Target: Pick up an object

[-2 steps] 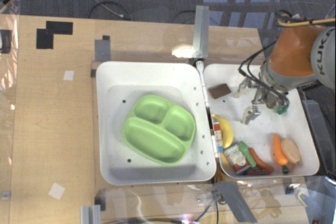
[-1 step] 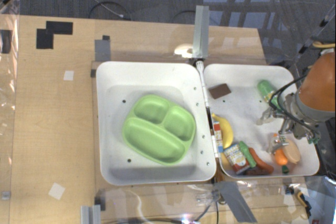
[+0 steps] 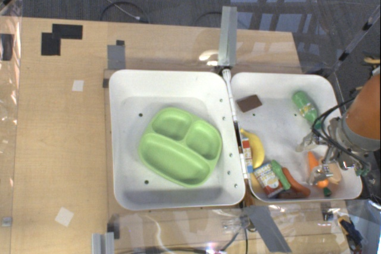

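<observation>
Pincer [image 3: 324, 171] sits low in the right bin [image 3: 280, 87] beside the carrot [image 3: 313, 161]; I cannot tell its opening. Green tray [image 3: 180, 146] occupies the left bin [image 3: 128, 92].

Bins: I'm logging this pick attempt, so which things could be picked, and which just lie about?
Job: gripper; right bin holding banana, green bottle, brown block, juice carton, carrot.
Lying about: left bin, green divided plate.

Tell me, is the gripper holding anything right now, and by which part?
Cannot be told. The gripper is low in the right bin, over the orange carrot-like toy, but the view doesn't show anything between its fingers.
</observation>
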